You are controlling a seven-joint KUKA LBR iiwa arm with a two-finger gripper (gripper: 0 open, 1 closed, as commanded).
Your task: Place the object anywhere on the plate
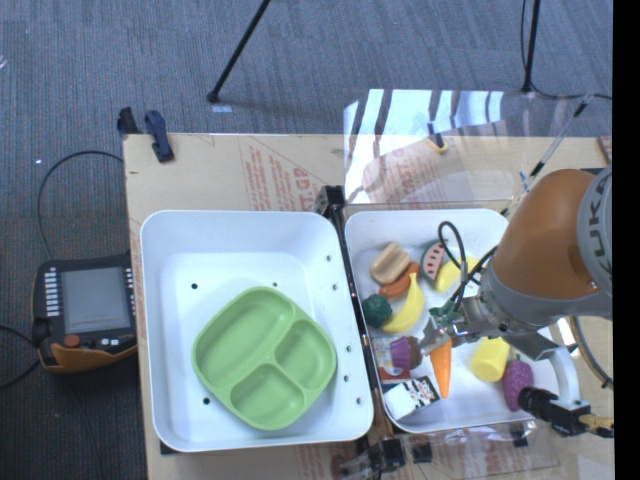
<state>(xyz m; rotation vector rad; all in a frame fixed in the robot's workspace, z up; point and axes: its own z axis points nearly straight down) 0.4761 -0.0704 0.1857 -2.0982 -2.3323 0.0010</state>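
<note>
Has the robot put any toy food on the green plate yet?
Not yet. The green plate in the left bin has no food on it. The pincer is down in the right bin, among the banana, carrot and other toys. I can't tell if it has grabbed one. Picking a toy up and carrying it to the plate is still left.

A floor of dark grey carpet (120, 48) is seen around a brown bench top (250, 168). Two thin stand legs (245, 43) are set on the far floor. A handheld control unit (88, 313) with a cable is laid on the left. A blue clamp (157, 135) is fixed at the far left corner.
</note>
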